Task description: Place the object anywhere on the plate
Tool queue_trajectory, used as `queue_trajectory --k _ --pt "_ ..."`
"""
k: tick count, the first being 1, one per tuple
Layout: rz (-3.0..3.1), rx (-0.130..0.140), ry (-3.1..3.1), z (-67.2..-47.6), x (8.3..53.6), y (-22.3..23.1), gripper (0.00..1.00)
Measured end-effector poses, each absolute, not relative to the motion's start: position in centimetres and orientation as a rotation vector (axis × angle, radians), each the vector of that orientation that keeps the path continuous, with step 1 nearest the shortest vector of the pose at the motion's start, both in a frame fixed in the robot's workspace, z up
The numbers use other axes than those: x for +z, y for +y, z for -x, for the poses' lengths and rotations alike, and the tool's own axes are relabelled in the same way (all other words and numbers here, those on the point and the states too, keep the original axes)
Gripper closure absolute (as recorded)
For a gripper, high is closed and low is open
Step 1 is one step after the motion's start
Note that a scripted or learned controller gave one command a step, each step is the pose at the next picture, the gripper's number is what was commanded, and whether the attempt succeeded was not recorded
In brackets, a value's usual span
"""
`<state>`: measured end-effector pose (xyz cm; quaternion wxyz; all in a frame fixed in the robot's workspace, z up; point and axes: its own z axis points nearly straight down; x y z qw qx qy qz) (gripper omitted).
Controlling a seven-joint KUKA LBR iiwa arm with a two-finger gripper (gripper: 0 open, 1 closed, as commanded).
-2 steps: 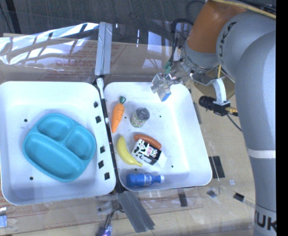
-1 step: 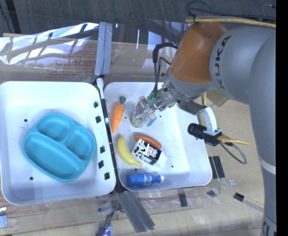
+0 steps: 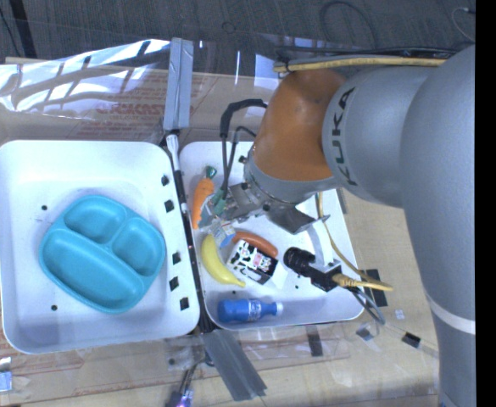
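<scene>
My worktop (image 3: 400, 346), a pale wooden surface, carries two shallow white bins side by side and touching along a black clipped seam, the left bin (image 3: 19, 295) and the right bin (image 3: 337, 308), with crinkled clear plastic sheeting (image 3: 78, 79) behind them.

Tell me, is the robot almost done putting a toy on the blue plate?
Not yet. The blue plate in the left bin has nothing on it. The arm is down in the right bin among the carrot, banana and bottle. Grabbing one and carrying it across is left.
</scene>
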<state>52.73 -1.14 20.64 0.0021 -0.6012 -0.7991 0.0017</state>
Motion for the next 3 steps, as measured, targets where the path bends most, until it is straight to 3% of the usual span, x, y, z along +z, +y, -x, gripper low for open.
queue_trajectory --k 1,2,3 --pt "2.052 0.007 -2.374 -58.1 19.0 2.4 1.0" --pt "1.854 0.007 -2.531 -54.5 19.1 8.2 1.0" --pt "1.855 0.007 -2.53 -54.5 19.1 8.2 0.0"
